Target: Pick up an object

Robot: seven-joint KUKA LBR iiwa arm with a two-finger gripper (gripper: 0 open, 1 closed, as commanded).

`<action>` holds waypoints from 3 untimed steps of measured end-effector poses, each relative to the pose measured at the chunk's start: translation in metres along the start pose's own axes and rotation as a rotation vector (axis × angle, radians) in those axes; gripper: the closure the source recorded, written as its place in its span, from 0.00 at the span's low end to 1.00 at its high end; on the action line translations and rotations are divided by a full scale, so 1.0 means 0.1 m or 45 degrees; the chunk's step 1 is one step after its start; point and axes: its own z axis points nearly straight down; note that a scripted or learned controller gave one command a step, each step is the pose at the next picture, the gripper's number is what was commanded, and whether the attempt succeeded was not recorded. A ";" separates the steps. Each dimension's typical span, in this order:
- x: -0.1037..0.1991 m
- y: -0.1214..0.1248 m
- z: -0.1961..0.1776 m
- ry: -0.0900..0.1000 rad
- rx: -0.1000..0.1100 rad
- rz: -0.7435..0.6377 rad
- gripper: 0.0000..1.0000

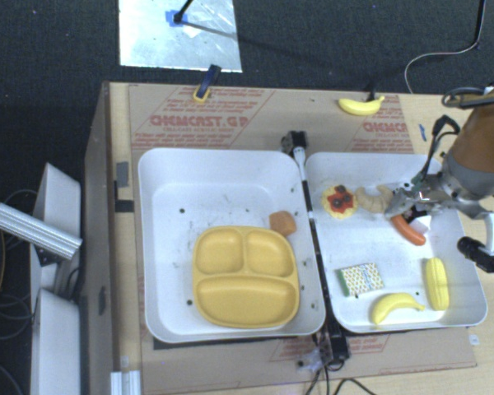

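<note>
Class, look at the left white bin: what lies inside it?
Inside the left bin sit a yellow divided plate and a small orange-brown piece by the plate's upper right corner. The bin floor under the plate is covered.

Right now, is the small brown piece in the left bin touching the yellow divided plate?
Cannot tell. In the camera view the brown piece sits right at the plate's upper right corner, with no plain gap and no clear contact between them.

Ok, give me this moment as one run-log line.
gripper: low in right bin | nearest: orange sausage-like toy | grasp: cannot tell | yellow tray: left bin
</note>
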 end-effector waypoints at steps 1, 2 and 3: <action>0.15 -0.16 -0.12 0.010 0.016 0.002 0.00; 0.00 -0.14 0.01 0.007 0.008 0.002 0.00; 0.03 -0.13 0.02 0.000 -0.002 0.000 0.00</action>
